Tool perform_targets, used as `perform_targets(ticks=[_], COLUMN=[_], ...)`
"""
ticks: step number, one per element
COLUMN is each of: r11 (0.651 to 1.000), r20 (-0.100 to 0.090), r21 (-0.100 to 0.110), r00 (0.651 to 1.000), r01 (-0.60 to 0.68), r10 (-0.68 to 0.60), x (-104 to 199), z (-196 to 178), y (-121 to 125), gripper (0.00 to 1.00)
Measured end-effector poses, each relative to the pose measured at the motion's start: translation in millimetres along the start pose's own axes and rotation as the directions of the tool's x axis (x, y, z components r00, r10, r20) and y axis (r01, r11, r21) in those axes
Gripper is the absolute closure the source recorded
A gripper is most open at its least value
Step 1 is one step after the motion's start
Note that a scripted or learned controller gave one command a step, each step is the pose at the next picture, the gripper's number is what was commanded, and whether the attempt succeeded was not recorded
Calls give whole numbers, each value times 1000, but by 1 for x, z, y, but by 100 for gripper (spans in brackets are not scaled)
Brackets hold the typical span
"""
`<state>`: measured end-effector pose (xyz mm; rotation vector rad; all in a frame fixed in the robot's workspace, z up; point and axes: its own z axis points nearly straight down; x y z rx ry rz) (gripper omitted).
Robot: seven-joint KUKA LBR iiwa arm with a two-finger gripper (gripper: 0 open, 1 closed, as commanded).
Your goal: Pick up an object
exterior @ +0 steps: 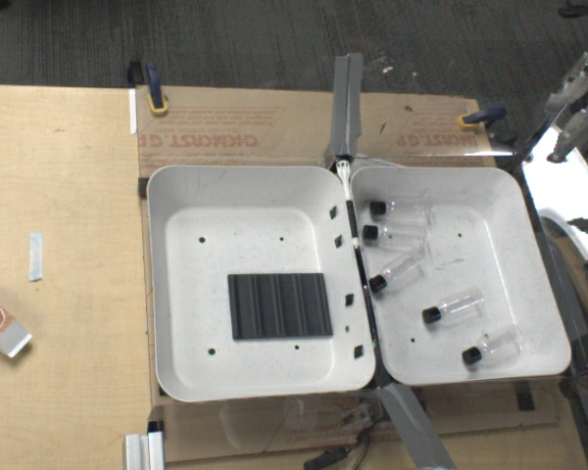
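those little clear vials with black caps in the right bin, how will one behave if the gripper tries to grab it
The clear vials lie on their sides in the right bin, so a nudge would probably roll them. They look smooth and round, so fingers might slip off. Being small and seemingly empty, they are likely light.

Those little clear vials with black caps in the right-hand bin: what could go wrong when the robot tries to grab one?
Three guesses:
1. The small clear plastic vials with black caps lie on their sides, so one might roll away when touched.
2. Three lie close together near the divider between the two white bins, so the fingers could bump a neighbour or the wall.
3. Their see-through bodies barely stand out against the white right bin, which may spoil aim.
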<state>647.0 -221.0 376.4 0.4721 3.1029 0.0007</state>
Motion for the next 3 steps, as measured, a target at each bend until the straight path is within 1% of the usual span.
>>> perform_targets(ticks=[1,2,3], r11=[988,901,670], r20=[2,3,3], r21=[0,0,0], r00=[988,901,670], r01=[155,435,743], r10=[-155,-435,-743], x=[-3,-9,-13], z=[-66,-66,-66], y=[0,2,4], gripper=[0,0,0])
